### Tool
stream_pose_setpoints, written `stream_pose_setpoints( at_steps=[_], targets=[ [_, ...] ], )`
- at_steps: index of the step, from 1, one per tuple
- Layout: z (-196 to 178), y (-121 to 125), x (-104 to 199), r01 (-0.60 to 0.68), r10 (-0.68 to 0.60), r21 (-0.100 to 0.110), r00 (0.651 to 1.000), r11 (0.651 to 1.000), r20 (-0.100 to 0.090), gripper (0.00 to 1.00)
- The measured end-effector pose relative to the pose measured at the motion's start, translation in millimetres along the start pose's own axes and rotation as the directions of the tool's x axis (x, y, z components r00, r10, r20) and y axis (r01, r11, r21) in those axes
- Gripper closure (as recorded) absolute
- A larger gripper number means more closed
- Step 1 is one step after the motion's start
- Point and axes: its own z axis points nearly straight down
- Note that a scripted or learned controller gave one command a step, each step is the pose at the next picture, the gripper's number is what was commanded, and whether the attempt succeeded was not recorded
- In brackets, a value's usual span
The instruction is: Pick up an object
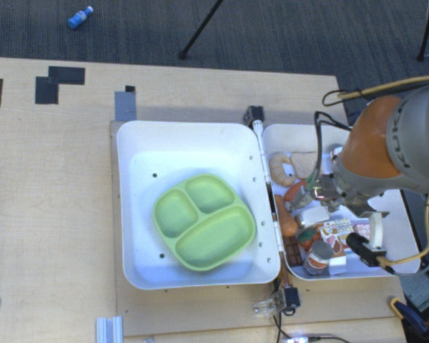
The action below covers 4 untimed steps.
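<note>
- Camera view, layout: we see two white bins side by side on the bench [50, 213]. The left bin [139, 145] holds a green divided plate [204, 222], lying flat and clear of the bin walls. The right bin [399, 206] holds a crowded pile of small objects.
- Camera view, arm: the grey arm [407, 145] with its orange band reaches in from the right and sits low over the right bin. The gripper [318, 190] is at the pile, close to an orange object [295, 190] and just below a pale ring-shaped object [280, 168].
- Camera view, gripper state: the wrist body hides the gripper tips, so we cannot tell whether it is wide, narrow, or holding anything.
- Camera view, candidate objects: a printed packet [336, 229], a small round container [317, 257] and a brown item [288, 224] lie touching one another along the lower part of the right bin.
- Judgement, step in hand: we take the arm to be descending for a grasp in the pile.
- Judgement, good practice: we centre the gripper on one object, and descend vertically. The clutter risks a double pick or a slip; we lift slowly and confirm the object rises with the gripper.
</note>
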Motion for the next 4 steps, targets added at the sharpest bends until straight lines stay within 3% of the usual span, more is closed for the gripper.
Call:
stream_pose_setpoints(
  at_steps=[1,2,3,4],
  targets=[
    [-32.7,121.4,7.0,0.004,-0.004,-0.003,1.000,1.000,0.001,0.00],
    [7.1,29.3,4.7,0.000,0.000,-0.001,1.000,1.000,0.001,0.00],
    [-4.8,31.6,5.6,0.001,-0.001,-0.007,1.000,1.000,0.000,1.00],
    [-92.3,42.4,68.5,0.003,-0.003,-0.001,1.000,1.000,-0.001,1.00]
  ],
)
